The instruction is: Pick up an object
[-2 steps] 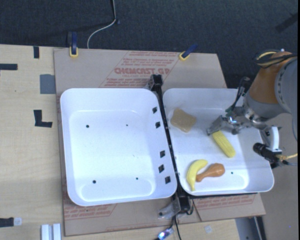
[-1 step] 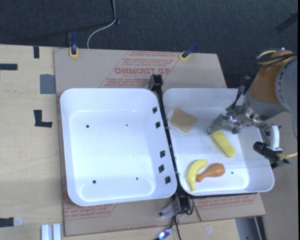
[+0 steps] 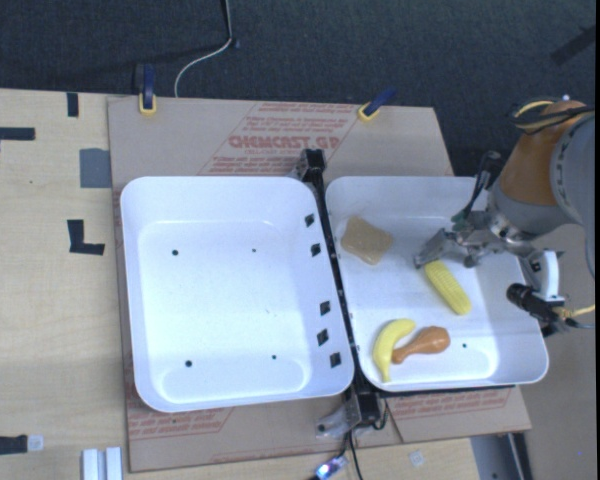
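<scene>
One risk I note: gripper, fingers spread wide and holding nothing, sits just above the yellow plastic corn cob; closing early would nudge the cob aside.

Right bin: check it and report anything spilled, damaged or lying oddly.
Nothing stands out. In the right bin a toy corn cob, a banana, a drumstick and a tan bread slice lie loose and intact; the banana and drumstick touch. The gripper sits at the corn cob's upper end.
</scene>
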Controlling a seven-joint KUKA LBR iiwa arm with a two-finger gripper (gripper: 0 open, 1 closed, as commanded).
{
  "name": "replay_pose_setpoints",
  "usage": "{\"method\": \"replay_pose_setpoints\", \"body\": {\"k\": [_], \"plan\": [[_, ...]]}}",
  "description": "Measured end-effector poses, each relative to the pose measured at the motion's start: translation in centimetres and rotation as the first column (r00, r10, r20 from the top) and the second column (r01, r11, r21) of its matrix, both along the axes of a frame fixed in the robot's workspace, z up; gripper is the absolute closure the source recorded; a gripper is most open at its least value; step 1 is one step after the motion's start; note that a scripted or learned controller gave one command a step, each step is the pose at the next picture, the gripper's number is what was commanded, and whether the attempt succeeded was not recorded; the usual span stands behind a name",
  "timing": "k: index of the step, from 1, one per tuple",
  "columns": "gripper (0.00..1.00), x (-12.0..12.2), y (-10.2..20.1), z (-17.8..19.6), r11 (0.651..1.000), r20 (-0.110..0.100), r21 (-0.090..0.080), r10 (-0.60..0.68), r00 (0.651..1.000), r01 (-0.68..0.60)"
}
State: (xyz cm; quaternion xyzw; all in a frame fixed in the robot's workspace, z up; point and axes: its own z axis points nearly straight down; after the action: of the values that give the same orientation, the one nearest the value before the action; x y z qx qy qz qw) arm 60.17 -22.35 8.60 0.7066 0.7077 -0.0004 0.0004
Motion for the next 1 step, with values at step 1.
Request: {"method": "replay_pose_setpoints", "body": {"k": [1], "plan": [[0.0,-0.78,0.03,0.09,1.0,0.006,-0.003,0.002,1.0,-0.002]]}}
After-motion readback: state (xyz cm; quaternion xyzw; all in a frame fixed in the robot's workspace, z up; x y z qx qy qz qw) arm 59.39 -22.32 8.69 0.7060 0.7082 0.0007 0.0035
